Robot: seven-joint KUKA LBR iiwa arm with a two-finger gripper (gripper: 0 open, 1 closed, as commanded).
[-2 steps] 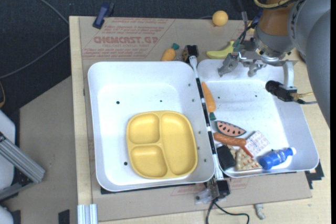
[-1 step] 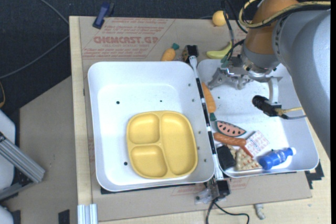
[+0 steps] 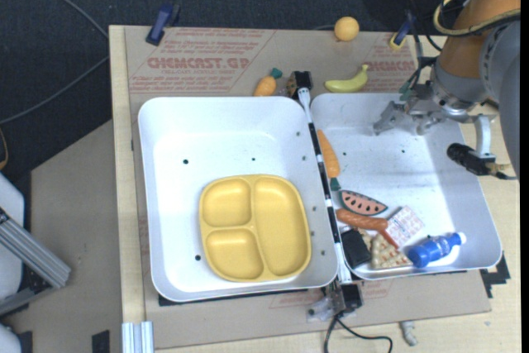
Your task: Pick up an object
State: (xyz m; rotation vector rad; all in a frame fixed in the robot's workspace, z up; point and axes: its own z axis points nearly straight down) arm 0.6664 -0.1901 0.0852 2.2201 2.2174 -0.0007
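— Bottle (image 3: pixel 431 250), blue, lies in the right bin's (image 3: pixel 463 194) near corner beside the cracker packet (image 3: pixel 405 223). Light, slick, probably rolls.
— Grip across its middle. The gripper (image 3: pixel 405 113) hangs well apart, fingers spread, holding nothing.

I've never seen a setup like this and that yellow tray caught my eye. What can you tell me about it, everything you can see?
The yellow tray is a rounded-corner plate that looks like smooth plastic, pale yellow all over. Raised ridges split it into three sections: one long one on the right and two smaller ones on the left. Nothing lies in any section. It sits flat, turned slightly askew, in the lower middle of the left white bin, resting on the bin's floor. Nothing else touches it.
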